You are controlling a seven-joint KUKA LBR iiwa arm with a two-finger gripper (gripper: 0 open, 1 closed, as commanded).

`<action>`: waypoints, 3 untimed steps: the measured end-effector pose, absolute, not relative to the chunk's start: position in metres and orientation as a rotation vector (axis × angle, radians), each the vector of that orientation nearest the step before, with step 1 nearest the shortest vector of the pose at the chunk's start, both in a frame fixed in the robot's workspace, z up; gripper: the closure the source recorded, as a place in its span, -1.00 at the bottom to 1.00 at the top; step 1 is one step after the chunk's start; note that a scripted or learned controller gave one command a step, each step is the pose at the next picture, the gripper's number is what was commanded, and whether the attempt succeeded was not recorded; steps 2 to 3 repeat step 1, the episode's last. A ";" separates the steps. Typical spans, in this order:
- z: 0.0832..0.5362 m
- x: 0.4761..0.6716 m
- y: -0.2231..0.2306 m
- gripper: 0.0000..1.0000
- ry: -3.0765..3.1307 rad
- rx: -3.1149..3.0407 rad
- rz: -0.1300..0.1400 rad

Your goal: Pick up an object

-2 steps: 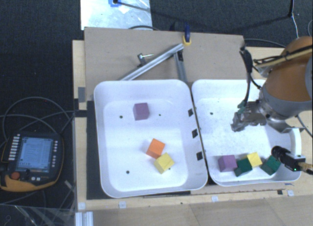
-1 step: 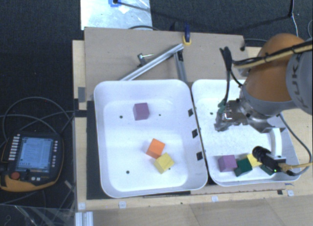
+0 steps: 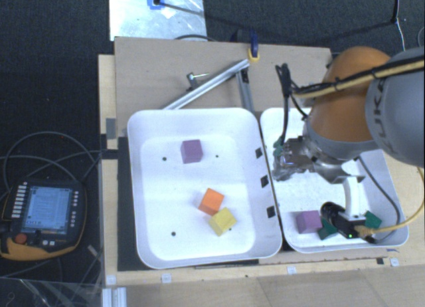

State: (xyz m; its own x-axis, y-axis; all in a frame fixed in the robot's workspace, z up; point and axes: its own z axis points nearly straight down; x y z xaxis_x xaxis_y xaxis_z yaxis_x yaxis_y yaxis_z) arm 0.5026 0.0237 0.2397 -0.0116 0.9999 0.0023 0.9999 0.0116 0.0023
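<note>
A dark carpeted floor (image 3: 53,46) surrounds the pale brown table (image 3: 299,66). A shiny silver sheet (image 3: 156,3) lies on the floor beyond the table's far edge. Left of the table rests a control pendant (image 3: 43,216) among looping black cables (image 3: 46,141).

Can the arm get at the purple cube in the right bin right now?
Probably yes: the purple cube lies uncovered in the right bin, with the gripper over that same bin. A green piece close beside it could crowd the grasp.
</note>
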 end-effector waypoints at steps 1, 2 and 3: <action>0.241 0.491 0.081 1.00 -2.234 -2.207 -0.005; 0.241 0.491 0.081 1.00 -2.234 -2.207 -0.005; 0.241 0.491 0.081 1.00 -2.234 -2.207 -0.005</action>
